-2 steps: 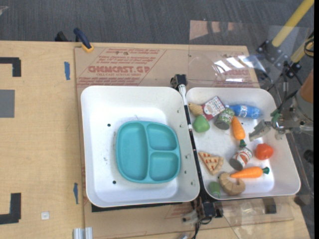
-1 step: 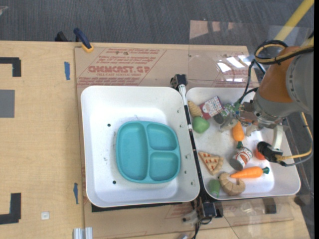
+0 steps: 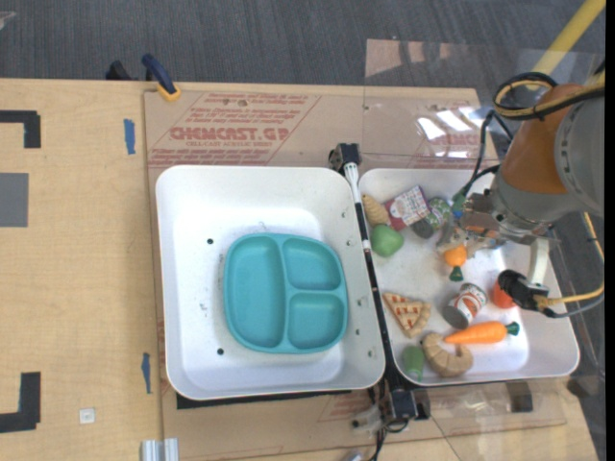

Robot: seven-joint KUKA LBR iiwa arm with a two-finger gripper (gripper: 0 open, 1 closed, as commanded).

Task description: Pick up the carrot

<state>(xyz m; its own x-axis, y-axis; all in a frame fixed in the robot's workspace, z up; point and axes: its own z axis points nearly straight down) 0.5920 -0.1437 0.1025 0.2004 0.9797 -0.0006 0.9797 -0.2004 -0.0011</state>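
The carrot lies on its side near the front of the right bin, orange body pointing left, green stub at its right end; just left of it, touching or nearly so, sits a croissant, with a green piece beside that at the bin's front left corner; a waffle slice lies behind these, and a small can stands tilted just behind the carrot; a red-orange piece lies right of the can; the arm reaches in from the right over the back half of this bin, its gripper low among the clutter there, well apart from the carrot; whether the jaws are open or closed I cannot tell, since the wrist hides them; a small orange piece sits just under the gripper, a pink-labelled packet and a green apple to its left; the left bin holds a teal tray with three compartments; both bins rest on a cardboard sheet on the desk
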